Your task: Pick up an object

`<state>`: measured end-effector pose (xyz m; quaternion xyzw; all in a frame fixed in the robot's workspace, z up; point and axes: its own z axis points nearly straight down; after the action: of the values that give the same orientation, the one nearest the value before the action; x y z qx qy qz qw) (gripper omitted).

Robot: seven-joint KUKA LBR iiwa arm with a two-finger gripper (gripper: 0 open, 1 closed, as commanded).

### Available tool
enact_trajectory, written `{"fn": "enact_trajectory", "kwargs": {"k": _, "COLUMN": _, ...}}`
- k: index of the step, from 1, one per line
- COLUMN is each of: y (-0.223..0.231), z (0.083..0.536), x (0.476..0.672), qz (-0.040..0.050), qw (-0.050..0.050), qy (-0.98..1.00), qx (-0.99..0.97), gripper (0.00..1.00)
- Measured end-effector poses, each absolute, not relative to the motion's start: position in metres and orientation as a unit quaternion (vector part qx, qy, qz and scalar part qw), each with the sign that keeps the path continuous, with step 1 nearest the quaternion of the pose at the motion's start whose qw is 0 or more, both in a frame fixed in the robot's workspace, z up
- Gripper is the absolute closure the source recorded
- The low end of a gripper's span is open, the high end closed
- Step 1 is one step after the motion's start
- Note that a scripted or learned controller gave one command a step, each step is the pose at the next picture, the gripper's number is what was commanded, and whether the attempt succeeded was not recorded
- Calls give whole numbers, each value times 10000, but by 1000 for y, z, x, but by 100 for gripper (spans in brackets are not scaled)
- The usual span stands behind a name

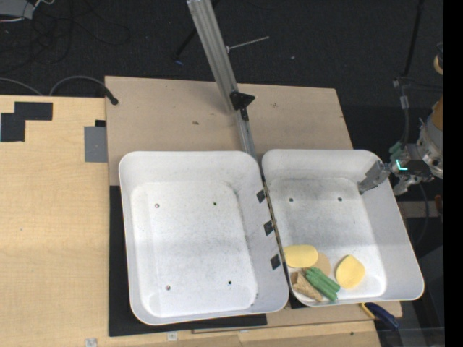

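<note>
Camera view: the hand (376, 177) hovers at the right bin's (329, 166) upper right rim; its opening cannot be told. Two yellow pieces (301, 256) (350, 272), a green piece (323, 283) and perhaps a tan scrap (307, 287) cluster at lower centre.

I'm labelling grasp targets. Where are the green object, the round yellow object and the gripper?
green object (323, 283), camera view, middle of its length.
round yellow object (350, 272), camera view, centre of its top.
gripper (370, 178), camera view, at its fingertips.

An aluminium rail (217, 56) slants over the wooden board (166, 114) behind both bins.
</note>
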<state>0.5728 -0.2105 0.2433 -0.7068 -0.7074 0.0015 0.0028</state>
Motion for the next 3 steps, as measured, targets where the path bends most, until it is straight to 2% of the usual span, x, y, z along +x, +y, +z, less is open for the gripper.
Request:
{"fn": "enact_trajectory", "kwargs": {"k": 1, "y": -211, "z": 245, "x": 574, "qz": 7, "qw": 12, "qy": -7079, "qx": -7063, "gripper": 0}}
{"fn": "enact_trajectory", "kwargs": {"k": 2, "y": -220, "z": 189, "x": 571, "qz": 20, "qw": 35, "qy": -7068, "qx": -7074, "gripper": 0}}
{"fn": "enact_trajectory", "kwargs": {"k": 3, "y": -217, "z": 127, "x": 577, "qz": 19, "qw": 42, "qy": -7071, "qx": -7071, "gripper": 0}}
